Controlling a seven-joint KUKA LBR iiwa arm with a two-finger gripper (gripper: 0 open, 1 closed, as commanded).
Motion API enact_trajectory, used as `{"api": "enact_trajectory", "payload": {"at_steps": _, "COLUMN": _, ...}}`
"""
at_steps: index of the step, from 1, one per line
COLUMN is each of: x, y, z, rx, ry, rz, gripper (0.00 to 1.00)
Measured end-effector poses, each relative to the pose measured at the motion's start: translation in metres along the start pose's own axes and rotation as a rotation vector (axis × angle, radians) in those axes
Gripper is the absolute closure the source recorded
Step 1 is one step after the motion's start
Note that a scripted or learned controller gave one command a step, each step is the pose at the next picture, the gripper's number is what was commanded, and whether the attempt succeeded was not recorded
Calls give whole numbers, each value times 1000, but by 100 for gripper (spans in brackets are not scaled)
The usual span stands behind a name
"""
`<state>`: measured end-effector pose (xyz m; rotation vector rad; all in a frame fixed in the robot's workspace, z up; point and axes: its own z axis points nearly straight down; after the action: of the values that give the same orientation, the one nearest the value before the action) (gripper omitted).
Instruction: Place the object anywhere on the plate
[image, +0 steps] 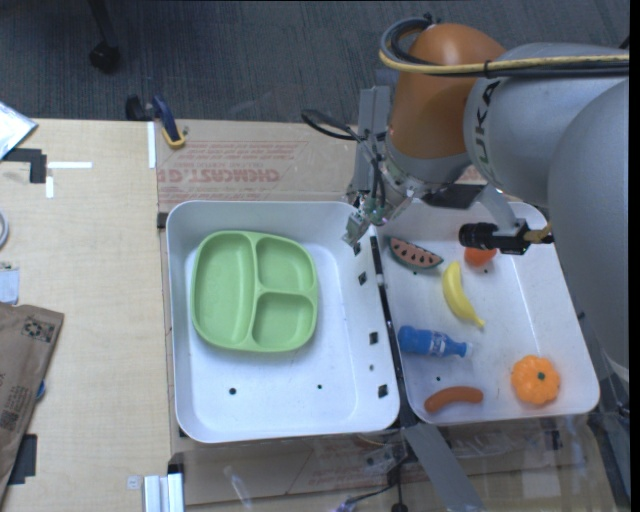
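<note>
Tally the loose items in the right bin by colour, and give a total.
Orange: 2, the pumpkin and the partly hidden orange piece
Yellow: 1, the banana
Red: 2, the watermelon slice and the sausage
Blue: 1, the bottle
Total: 6

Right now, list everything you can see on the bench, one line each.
plate: one, green, three compartments, in the left bin
left bin: one, white
right bin: one, white
watermelon slice: one, red with a green rind, top of the right bin
banana: one, yellow, below the slice
bottle: one, blue and white, lying flat
sausage: one, reddish brown, near the front edge
pumpkin: one, orange, front right
arm: one, grey and orange
pincer: one, above the divide between the bins
</note>
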<state>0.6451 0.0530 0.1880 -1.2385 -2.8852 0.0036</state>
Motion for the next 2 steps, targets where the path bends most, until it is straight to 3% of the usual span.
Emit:
{"api": "enact_trajectory", "payload": {"at_steps": 1, "x": 0, "y": 0, "z": 0, "rx": 0, "ry": 0, "rz": 0, "gripper": 0}}
{"api": "enact_trajectory", "payload": {"at_steps": 2, "x": -36, "y": -34, "z": -19, "rx": 1, "ry": -1, "rz": 372, "gripper": 0}}
